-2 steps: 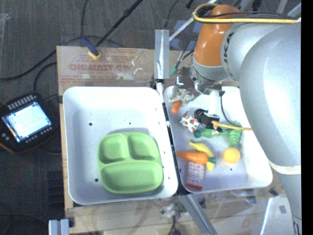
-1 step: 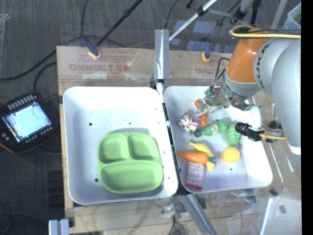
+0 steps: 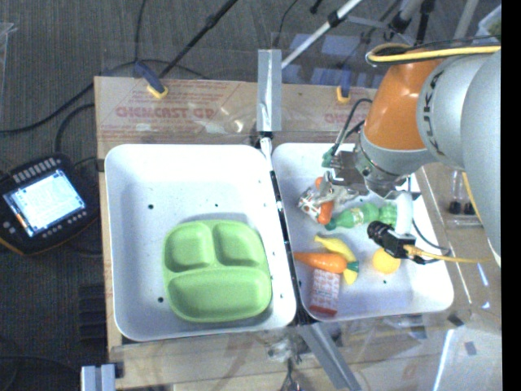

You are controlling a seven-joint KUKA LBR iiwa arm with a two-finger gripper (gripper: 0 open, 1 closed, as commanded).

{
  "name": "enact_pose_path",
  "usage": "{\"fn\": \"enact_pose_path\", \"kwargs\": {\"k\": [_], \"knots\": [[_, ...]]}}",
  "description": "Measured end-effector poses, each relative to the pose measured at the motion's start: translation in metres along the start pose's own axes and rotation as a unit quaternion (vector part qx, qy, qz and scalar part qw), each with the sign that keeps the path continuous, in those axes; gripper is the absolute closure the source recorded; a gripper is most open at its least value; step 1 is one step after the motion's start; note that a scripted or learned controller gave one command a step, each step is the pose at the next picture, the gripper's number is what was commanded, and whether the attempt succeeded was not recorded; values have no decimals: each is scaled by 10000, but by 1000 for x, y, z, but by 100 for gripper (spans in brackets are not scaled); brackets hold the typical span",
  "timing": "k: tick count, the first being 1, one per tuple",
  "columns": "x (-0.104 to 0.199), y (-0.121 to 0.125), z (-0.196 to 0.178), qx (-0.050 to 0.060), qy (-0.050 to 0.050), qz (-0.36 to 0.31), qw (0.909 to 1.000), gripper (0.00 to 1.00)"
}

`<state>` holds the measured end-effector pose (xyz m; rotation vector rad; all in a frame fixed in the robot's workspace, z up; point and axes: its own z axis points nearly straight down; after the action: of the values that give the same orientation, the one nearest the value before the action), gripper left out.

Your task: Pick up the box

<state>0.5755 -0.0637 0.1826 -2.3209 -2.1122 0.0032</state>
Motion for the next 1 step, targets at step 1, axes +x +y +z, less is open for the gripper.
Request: {"fn": "enact_pose_path", "kwargs": {"k": [1], "knots": [[55,10,-12,-2,-21,3428,9394,100]]}}
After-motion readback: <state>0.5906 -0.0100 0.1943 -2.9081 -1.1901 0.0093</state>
